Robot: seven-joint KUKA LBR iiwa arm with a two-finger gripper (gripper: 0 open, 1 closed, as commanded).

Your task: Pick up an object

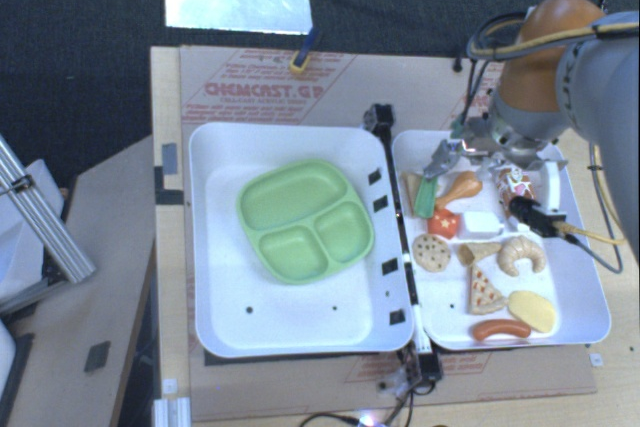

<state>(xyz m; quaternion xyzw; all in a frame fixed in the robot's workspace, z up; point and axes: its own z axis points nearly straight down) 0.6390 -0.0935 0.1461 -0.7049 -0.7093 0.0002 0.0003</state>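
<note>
Camera view: pincer hangs over right bin, fingers apart, gripping nothing, just above carrot and green pepper. Green tray sits in left bin.

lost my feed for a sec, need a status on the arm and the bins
Gripper low over the right bin, above the green pepper and drumstick. Nothing seen between its fingers. Toy food crowded close; green tray in left bin.
</note>
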